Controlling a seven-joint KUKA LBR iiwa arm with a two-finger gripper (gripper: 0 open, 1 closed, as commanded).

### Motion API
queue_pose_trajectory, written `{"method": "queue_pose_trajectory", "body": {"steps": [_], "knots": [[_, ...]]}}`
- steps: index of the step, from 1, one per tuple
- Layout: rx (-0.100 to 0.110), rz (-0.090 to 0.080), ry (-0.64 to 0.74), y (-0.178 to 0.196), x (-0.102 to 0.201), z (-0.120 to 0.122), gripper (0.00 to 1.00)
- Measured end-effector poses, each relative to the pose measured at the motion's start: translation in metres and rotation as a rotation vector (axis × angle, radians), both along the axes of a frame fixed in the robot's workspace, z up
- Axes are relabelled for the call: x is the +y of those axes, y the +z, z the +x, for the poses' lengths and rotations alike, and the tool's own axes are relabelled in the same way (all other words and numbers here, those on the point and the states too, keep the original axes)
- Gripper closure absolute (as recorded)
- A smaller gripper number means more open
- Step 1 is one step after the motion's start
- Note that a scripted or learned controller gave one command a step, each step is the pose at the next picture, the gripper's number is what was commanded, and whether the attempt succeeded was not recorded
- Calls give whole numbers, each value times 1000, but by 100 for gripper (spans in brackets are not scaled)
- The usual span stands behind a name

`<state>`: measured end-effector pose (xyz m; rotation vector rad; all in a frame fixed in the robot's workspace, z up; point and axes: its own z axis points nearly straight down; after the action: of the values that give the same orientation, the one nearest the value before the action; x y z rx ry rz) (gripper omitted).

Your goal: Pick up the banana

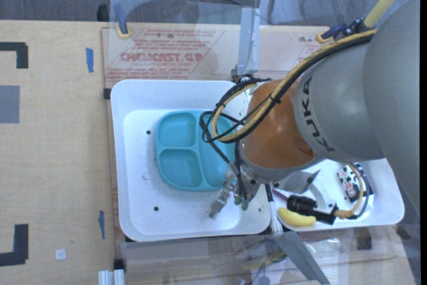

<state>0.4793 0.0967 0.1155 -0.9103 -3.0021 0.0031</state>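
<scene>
Arm: I see the grey KUKA arm (373, 90) come in from the view's right. Its bulk covers much of the right-hand bin (395, 209). Its orange band (273, 137) sits above the wall shared by the two bins.
Jaws: they are over the lower right corner of the left-hand bin (130, 143), just beside the plate's lower right edge, and they slant toward the view's lower left. I cannot tell whether they are released or clenched, nor whether they touch the bin floor.
Banana: the yellow banana (292, 217) lies in the right-hand bin, in its lower left corner, just beside the shared wall. It is partly hidden, so I see only a short yellow stretch. It is near the jaws but apart from them, on the other side of that wall.
Plate: a turquoise divided plate (177, 157) lies flat in the left-hand bin, toward its middle and right. The plate's right side runs under the arm.
Small thing: a small multicoloured thing (347, 177) lies in the right-hand bin, up the view from the banana and apart from it. It is too small for me to name.
Worktop: the pale wood worktop (53, 143) lies left of the bins and carries a strip of blue tape (89, 60).
Behind the bins: a cardboard sheet (167, 53) with red print lies flat along the far edge of the bins.
</scene>
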Motion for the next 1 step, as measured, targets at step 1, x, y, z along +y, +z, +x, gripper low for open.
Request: {"method": "queue_pose_trajectory", "body": {"steps": [1], "knots": [[-3,0,61,67,-79,65,0]]}}
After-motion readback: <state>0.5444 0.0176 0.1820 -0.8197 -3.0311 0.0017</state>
